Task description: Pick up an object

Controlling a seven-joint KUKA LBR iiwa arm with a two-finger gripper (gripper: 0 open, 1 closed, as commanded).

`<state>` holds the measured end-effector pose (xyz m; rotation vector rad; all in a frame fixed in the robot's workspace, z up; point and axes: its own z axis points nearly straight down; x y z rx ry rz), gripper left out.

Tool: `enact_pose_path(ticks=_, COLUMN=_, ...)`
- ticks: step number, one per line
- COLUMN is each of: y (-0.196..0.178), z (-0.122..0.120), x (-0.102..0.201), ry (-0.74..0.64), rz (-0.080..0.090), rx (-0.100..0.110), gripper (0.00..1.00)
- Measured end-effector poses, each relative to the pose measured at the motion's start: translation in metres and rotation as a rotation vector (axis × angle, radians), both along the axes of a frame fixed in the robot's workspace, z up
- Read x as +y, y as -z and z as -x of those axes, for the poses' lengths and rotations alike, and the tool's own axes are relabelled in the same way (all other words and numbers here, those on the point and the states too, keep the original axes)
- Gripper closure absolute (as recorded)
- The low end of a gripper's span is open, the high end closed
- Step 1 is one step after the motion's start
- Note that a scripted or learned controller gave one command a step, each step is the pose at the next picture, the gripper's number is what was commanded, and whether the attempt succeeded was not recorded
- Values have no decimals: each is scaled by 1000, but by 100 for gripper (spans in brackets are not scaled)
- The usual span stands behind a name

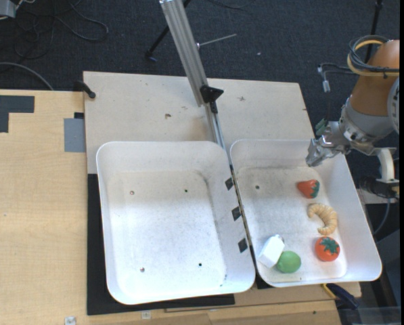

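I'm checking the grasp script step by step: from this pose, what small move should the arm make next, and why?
Probably a short descent toward the strawberry. The gripper hangs over the right bin near its far rim, with nothing seen between its fingers, and the strawberry lies just below it in the view, nearer than the croissant, tomato or green ball.

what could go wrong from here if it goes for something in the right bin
The tool hangs over the right bin's far rim, so a straight descent may strike the wall. The white block touches the green ball, so grasping one may push the other. The croissant lies near both red pieces, leaving little room.
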<state>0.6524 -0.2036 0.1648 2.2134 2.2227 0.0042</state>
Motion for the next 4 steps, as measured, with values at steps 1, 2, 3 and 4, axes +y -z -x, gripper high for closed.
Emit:
enact_pose_path(ticks=1, y=-43, z=-3, x=0, ry=0, rz=0, rx=2, gripper=100)
enact_pose_path(ticks=2, y=-97, z=-4, x=-2, ry=-1, rz=0, rx=0, gripper=100)
enact_pose_path(ticks=3, y=-82, z=-4, x=47, ry=0, rz=-4, rx=9, gripper=100)
enact_pose_path(ticks=4, y=-89, z=-4, x=97, ry=-1, rz=-4, rx=8, gripper=100)
